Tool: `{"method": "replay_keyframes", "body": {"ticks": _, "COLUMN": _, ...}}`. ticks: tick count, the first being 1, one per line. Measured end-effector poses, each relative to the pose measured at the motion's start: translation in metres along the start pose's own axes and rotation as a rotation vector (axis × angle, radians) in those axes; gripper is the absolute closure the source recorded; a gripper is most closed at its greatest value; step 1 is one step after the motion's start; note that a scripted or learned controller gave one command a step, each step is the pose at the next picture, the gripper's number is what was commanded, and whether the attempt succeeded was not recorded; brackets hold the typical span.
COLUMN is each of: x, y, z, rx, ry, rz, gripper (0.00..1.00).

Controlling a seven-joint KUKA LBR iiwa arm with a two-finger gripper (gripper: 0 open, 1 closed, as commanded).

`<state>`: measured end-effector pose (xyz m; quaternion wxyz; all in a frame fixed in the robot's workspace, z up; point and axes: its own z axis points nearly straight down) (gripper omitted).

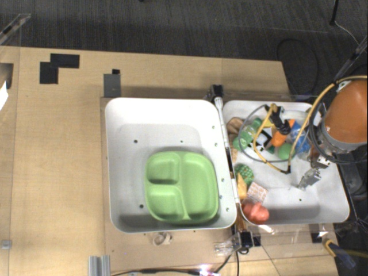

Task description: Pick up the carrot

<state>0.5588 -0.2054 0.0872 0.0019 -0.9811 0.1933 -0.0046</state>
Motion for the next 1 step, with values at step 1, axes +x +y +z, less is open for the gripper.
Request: {"method": "replay_keyframes", "body": {"ticks": 1, "x": 0.0022, "y": -0.004, "z": -0.0122, "rx": 0.008, "ry": 0.008, "rz": -0.005, "gripper": 1.0}}
